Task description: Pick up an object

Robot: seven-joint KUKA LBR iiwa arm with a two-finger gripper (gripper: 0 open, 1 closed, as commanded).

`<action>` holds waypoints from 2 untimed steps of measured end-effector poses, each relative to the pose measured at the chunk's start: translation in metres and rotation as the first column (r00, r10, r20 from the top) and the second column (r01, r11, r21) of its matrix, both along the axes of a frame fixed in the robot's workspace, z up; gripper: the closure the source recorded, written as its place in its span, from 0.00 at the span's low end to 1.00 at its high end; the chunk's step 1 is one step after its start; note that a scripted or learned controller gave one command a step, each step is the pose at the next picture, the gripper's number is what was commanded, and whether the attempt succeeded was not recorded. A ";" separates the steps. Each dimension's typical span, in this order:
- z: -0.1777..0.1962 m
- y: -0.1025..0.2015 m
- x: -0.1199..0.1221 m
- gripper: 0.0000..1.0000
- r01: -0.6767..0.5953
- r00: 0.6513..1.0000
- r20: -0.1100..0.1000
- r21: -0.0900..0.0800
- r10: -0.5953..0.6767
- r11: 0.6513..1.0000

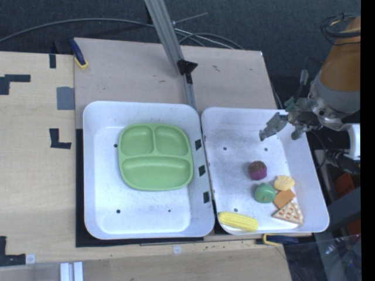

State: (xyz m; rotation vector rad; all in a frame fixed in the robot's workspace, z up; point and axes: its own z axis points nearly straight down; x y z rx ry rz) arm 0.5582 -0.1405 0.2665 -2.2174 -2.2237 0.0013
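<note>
Nearest us, we see a yellow plastic corn cob on the front rim of the right white bin, well below the gripper. We find the two-finger gripper over that bin's back right part, fingers spread with nothing between them. Below it lie a purple round toy, a green plastic apple, a yellow shell-shaped piece, and an orange-crusted pizza wedge.
</note>
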 end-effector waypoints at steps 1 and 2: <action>0.000 0.000 0.000 0.00 0.000 1.000 0.000 0.000 0.000 1.000; -0.058 0.007 -0.008 0.00 0.001 1.000 -0.006 0.000 -0.001 1.000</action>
